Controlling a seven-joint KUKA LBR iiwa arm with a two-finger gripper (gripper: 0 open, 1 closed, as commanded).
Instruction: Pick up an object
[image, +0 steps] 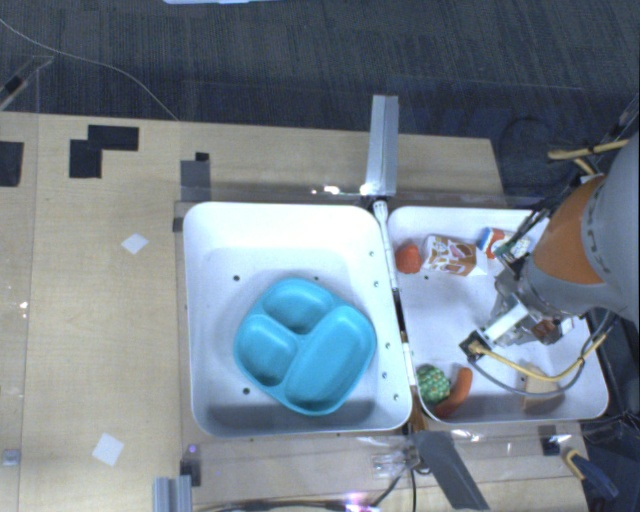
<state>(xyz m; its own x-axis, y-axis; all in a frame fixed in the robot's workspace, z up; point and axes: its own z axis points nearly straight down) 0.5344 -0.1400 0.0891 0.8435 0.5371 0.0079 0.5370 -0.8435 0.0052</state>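
Nearest to us rises the grey arm (585, 235) with its orange band, leaning in over the right bin (450, 320); the fingers lie under the wrist, so we cannot tell whether they stand apart or together, and we see nothing held. Just beside the arm's low end, toward the bin's near corner, a green knobbly ball (433, 381) touches an orange-red sausage-shaped piece (459, 389). We judge both to be light and probably soft toys that should yield a little under a squeeze. Their place against the wall leaves little room, so a grip across the sausage's narrow middle looks the better hold. Farther off, by the far wall, a pale pouch (449, 255) with a brown print lies flat. It seems light and crinkly, perhaps slippery, and is best pinched across its short width. Beside the pouch, close to the dividing wall, sits a small orange round piece (408, 258), which may roll if nudged. In the left bin (220, 260) rests a blue divided dish (305, 345). We take it to be stiff, smooth and too broad to span, offering only its rim. Both bins stand on the pale wooden counter (100, 350).
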